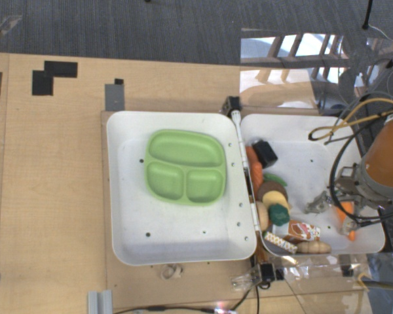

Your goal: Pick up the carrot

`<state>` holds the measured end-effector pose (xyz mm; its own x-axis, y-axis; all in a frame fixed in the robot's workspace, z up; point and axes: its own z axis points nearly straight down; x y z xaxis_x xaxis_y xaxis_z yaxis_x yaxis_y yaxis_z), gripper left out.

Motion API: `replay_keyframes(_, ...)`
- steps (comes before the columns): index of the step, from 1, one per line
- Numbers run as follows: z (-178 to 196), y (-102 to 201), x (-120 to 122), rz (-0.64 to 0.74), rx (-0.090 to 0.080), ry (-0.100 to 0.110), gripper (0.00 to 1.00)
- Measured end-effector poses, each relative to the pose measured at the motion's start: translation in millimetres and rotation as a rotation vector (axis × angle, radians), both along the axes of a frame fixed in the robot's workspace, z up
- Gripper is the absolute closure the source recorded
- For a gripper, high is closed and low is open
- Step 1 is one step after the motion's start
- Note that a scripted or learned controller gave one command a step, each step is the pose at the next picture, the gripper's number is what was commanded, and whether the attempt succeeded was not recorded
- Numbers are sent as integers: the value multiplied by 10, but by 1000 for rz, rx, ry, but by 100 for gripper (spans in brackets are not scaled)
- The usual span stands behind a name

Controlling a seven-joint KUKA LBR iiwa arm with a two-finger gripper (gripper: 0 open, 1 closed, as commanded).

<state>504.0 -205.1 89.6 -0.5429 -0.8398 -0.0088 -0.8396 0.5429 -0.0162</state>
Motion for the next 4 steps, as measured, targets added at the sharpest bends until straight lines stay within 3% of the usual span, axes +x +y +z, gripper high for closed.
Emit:
replay_keyframes(1, -1, 62, -107, 433, 2, 0, 0)
replay_keyframes(2, 132, 63, -58, 428, -3, -13, 100)
replay_keyframes(3, 367, 626, 107, 6, 4, 6, 100)
replay_keyframes(4, 363, 609, 101, 4, 3, 7, 0)
